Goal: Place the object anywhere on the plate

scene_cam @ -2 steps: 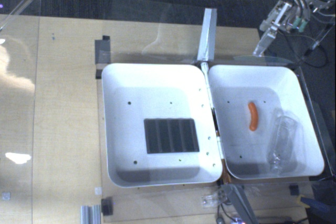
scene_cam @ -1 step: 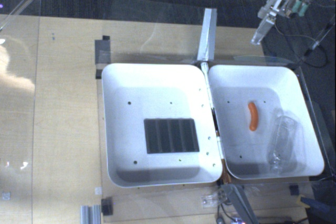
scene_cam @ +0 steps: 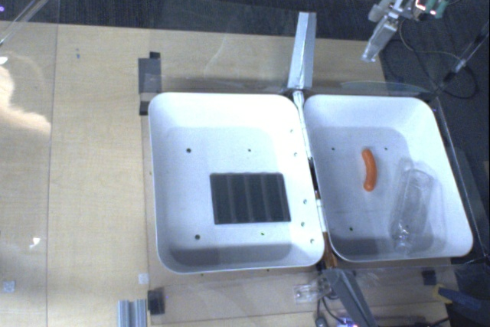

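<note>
Orange sausage-shaped object [scene_cam: 369,169] lies flat on the floor of the right bin [scene_cam: 337,122], long axis running roughly toward and away from the camera, a little above the bin's middle. Nothing touches it. Just to its right, a clear plastic bottle [scene_cam: 410,208] lies on its side along the bin's right portion, near the sausage but apart from it; hard to make out against the white. Dark ribbed rectangular plate [scene_cam: 249,197] sits in the left bin [scene_cam: 176,126], slightly below that bin's centre, flat on the floor, well apart from the sausage, with the two bins' adjoining walls between them. A grey metal post [scene_cam: 303,50] stands at the far end of the seam between the bins. Gripper [scene_cam: 380,33] hangs at upper right, beyond the far edge of the right bin, above the dark floor, well clear of the sausage and carrying nothing. Cannot tell whether its jaws are apart or together at this angle. Bins rest on a pale wooden bench [scene_cam: 84,188].
</note>
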`<state>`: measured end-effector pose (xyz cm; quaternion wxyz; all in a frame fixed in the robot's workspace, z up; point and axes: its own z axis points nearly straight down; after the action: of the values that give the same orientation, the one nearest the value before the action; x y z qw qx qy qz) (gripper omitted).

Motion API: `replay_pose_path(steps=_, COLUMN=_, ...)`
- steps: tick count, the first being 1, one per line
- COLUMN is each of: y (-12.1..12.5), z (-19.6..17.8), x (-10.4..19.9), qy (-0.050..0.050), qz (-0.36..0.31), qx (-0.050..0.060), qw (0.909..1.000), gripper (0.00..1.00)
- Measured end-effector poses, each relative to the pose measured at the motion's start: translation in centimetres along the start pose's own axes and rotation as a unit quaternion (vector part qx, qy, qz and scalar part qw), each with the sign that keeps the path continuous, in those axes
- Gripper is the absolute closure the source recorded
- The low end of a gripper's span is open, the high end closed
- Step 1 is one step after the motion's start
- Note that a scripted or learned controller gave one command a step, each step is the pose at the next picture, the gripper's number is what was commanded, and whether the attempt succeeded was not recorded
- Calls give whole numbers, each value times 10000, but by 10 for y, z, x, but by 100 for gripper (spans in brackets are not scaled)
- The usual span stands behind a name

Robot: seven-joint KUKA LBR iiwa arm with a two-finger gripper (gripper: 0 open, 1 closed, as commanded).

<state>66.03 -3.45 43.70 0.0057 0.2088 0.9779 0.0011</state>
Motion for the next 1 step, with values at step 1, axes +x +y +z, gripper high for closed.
replay_pose_path(steps=1, y=14, z=0, x=6, qy=3, qz=-91, qx=1, qw=10000, gripper=0)
